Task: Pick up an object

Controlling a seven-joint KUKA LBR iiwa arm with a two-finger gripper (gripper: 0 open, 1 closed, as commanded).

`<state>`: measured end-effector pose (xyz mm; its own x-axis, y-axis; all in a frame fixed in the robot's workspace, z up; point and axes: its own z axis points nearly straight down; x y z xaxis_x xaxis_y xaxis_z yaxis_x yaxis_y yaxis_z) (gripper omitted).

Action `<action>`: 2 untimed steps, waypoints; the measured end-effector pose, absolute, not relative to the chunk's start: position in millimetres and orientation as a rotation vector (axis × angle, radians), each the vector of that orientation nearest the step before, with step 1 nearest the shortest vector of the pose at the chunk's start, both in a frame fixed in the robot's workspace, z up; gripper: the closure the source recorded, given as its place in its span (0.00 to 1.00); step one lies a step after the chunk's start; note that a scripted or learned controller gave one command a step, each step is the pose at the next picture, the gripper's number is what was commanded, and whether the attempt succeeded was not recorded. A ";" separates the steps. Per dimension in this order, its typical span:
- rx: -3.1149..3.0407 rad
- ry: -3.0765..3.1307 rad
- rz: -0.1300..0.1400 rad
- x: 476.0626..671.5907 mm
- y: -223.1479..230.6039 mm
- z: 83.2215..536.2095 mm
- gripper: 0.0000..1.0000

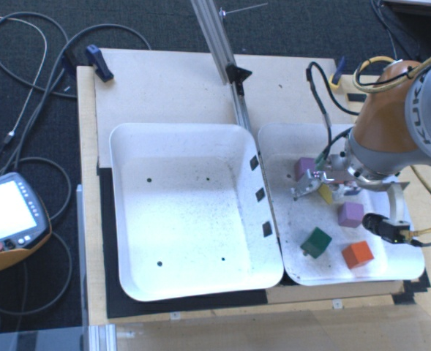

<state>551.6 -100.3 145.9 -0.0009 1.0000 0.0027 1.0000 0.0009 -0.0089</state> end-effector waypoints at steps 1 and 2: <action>-2.218 -2.224 0.000 611.0 -103.4 96.8 0.00; -2.220 -2.230 -0.006 670.3 -86.0 100.5 0.00</action>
<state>670.3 -86.0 100.5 -0.0043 1.0000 -0.0007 1.0000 0.0043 0.0062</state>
